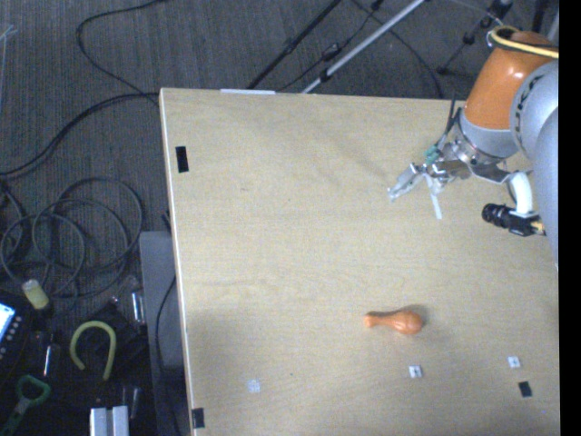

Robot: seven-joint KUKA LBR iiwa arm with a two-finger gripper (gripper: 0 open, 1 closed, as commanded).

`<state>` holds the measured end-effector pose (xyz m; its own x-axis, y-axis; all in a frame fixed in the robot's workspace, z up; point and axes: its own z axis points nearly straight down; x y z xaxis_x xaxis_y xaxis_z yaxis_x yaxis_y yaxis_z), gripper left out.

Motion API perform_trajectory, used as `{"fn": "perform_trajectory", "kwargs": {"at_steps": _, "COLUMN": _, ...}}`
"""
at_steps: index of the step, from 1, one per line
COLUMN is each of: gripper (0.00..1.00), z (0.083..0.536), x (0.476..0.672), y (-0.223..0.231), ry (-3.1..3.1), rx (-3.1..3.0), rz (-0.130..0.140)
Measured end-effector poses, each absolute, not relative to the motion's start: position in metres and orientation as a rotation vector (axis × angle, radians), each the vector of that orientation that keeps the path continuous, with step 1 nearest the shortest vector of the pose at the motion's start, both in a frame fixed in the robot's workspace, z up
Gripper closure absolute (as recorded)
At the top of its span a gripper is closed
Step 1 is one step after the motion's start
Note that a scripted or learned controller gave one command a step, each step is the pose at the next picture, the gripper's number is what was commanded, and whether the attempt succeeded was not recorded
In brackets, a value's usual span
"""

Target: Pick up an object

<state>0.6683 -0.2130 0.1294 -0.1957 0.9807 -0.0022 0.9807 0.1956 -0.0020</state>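
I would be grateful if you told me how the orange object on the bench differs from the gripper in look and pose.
The orange object is rounded and pear-shaped, a bulb tapering to a narrow neck; the gripper is thin, pale and spindly. The orange object lies flat on the wooden bench, neck pointing left; the gripper hangs from the arm, with two fingers splayed apart. The orange object sits lower in the view, well apart from the gripper. Both are over the same bench.

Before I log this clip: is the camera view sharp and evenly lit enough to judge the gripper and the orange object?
Camera view: soft overall, low detail. The gripper is a pale, blurred shape over the bench top, its fingers spread apart. The orange object is small yet distinct in colour. Lighting is uneven: a darker shaded patch lies across the bench's lower left; no strong glare.
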Motion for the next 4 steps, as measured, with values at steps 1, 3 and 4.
{"fn": "perform_trajectory", "kwargs": {"at_steps": 1, "gripper": 0.0, "z": 0.084, "x": 0.669, "y": -0.222, "ry": 2.827, "rx": 1.367, "rz": 0.0}}
{"fn": "perform_trajectory", "kwargs": {"at_steps": 3, "gripper": 0.0, "z": 0.118, "x": 0.66, "y": -0.206, "ry": 2.965, "rx": 1.029, "rz": 0.005}}
{"fn": "perform_trajectory", "kwargs": {"at_steps": 4, "gripper": 0.0, "z": 0.106, "x": 0.664, "y": -0.222, "ry": 3.037, "rx": 0.79, "rz": -0.002}}
